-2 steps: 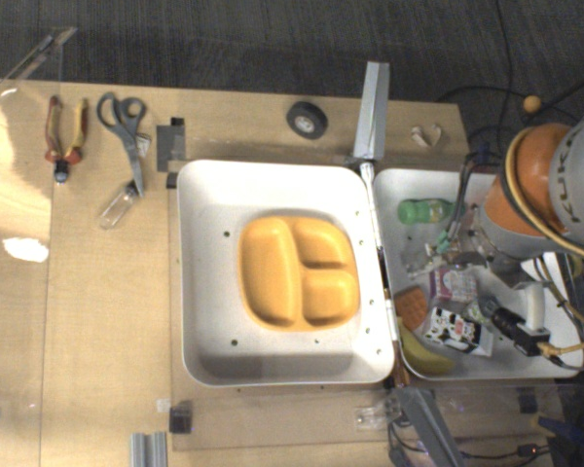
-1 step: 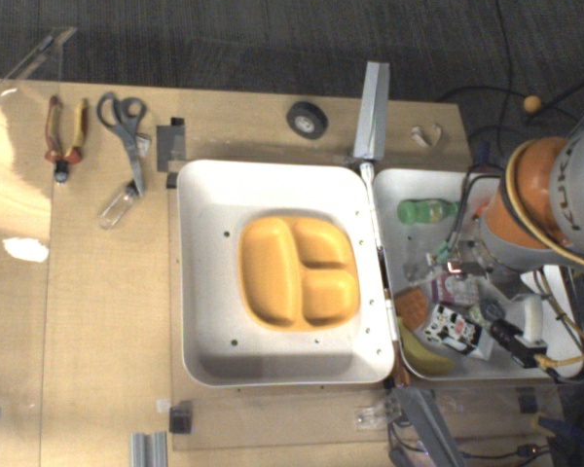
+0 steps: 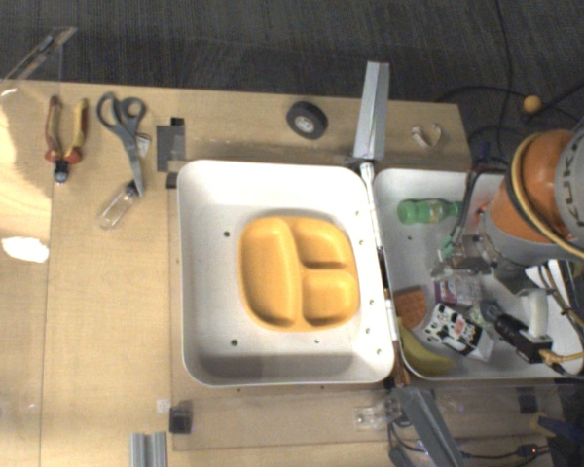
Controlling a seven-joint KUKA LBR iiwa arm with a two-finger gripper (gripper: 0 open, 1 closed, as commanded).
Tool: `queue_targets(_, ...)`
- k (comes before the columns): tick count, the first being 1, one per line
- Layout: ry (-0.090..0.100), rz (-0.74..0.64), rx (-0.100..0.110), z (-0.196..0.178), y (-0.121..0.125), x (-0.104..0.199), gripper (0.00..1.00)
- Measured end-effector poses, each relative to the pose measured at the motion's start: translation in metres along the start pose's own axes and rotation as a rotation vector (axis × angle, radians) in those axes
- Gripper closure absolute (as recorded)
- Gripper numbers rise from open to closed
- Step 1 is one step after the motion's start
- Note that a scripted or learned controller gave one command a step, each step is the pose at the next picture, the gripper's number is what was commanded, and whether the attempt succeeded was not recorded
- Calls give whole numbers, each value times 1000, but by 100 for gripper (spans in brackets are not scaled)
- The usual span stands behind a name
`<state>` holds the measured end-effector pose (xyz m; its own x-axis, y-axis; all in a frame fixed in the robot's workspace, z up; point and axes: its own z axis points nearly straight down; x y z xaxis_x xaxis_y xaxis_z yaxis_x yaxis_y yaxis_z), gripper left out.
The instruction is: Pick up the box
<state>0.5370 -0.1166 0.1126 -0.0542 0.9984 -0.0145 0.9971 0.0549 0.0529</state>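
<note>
The box (image 3: 455,328) is lying in the right bin (image 3: 423,185); the jaws' grip is being hidden, so cannot be told.

Grey arm (image 3: 565,202) reaching in from right, orange band above wrist, claw (image 3: 460,282) pointed down.

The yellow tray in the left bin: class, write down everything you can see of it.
The yellow tray is a rounded, glossy, plastic-looking dish with three compartments: one long one on its left and two smaller ones stacked on its right, split by raised ridges. It lies flat and upright near the middle of the left white bin, resting on the bin's floor. It sits apart from the bin's walls, and its compartments hold nothing visible.
</note>
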Motion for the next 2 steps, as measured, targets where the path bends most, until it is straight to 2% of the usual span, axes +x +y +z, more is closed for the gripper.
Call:
queue_targets(1, 0, 1, 0, 0, 0, 0, 0)
queue_targets(2, 0, -5, -7, -11, 4, 1, 100)
